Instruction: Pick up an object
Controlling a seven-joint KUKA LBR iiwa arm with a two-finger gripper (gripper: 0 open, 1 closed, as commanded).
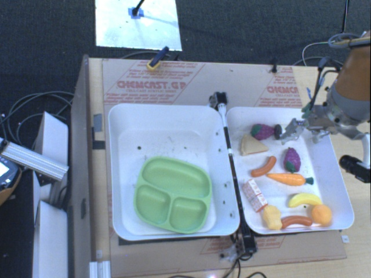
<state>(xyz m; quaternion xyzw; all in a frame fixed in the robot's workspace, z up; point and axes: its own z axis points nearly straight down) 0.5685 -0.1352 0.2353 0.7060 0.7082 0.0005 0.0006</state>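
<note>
Left bin (116, 155): green divided plate (172, 194), near its front edge. Right bin (339, 181): carrot (286, 179), sausage (264, 166), banana (305, 200), two purple pieces (264, 131) (292, 158), orange (322, 214), mid to front. My tool (293, 130) hangs over the right bin's back edge, beside a purple piece; how wide it stands, I cannot tell.

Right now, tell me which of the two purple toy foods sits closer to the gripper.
The upper purple piece, lying beside the gripper near the right bin's far side. The other purple piece lies lower, just above the carrot.
</note>
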